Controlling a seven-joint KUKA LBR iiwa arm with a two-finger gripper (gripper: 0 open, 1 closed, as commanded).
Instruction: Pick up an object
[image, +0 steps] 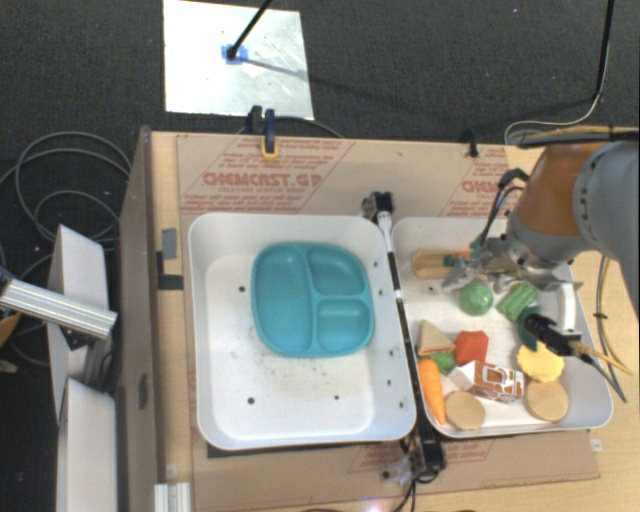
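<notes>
Green ball (476, 297), the likeliest thing to be picked, lies in the far half of the right bin (420, 238), with the gripper (485, 277) directly at its far side and apparently low over it. At this angle I cannot tell whether the gripper is spread or closed, nor whether it touches the ball, and nothing can be seen held in it.

Just right of the ball lies a green cylinder (517, 300), close enough to be knocked. A tan wooden piece (432, 264) lies to the far left, near the wall between the bins. Toward the near side the bin grows crowded:

- a red piece (471, 347)
- a carrot (431, 390) along the left wall
- a small carton (497, 381)
- a yellow piece (541, 364)
- two tan discs (464, 410) by the near rim

The left bin (230, 400) holds a teal divided plate (312, 300).

The step in hand looks like the approach or the descent onto the ball, with the grasp itself not yet shown. The next move calls for the gripper to sit squarely over the ball, wide enough to straddle it, and to go low enough to close below its widest part. A round toy will likely roll or squirt out if caught off centre. The cylinder beside it leaves little room on the right side.
</notes>
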